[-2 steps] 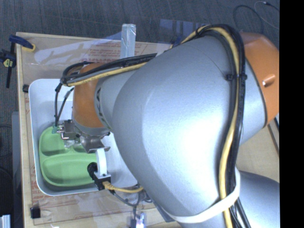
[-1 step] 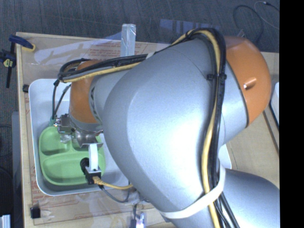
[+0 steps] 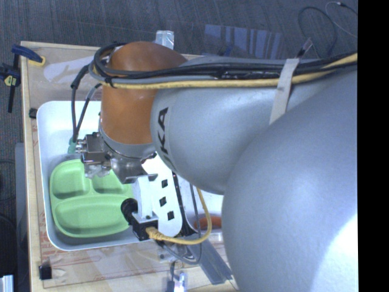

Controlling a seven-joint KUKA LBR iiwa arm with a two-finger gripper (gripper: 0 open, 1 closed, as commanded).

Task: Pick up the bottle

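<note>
My grey arm with its orange band [image 3: 137, 96] reaches in from the right and covers most of the bench. Its wrist [image 3: 121, 160] hangs over the left white bin [image 3: 44, 145], just above the upper right corner of a green divided tray [image 3: 85, 208]. My gripper [image 3: 97, 163] sits under the wrist at the tray's top edge. The arm hides the space below the wrist and nearly all of the right bin. A small orange sliver [image 3: 214, 222] peeks out under the arm to the right of the wrist bracket.
The green tray fills the lower half of the left bin; the bin's upper left floor [image 3: 61, 126] is bare white. A blue clamp [image 3: 27, 53] grips the wooden bench [image 3: 61, 72] at its top left corner.
</note>
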